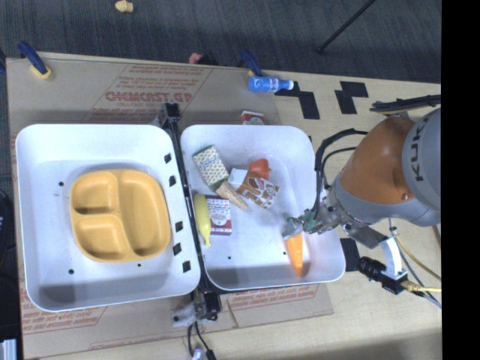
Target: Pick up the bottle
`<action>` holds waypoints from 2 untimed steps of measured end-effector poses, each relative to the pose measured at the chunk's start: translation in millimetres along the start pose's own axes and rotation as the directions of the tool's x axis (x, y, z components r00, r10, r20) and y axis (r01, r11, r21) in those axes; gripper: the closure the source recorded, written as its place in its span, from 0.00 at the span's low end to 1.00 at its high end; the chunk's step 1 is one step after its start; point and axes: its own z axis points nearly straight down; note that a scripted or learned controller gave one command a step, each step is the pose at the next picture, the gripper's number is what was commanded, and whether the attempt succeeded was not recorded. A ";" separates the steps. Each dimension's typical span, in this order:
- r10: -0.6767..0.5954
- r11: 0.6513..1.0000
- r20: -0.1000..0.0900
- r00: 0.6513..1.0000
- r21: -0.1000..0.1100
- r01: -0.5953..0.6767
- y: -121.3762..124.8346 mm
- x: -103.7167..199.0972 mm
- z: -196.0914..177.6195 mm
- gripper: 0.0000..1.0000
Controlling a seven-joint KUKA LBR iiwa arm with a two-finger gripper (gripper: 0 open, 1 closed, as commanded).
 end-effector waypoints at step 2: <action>-0.541 0.841 0.007 0.841 -0.001 0.541 -1.1 -7.8 -79.3 1.00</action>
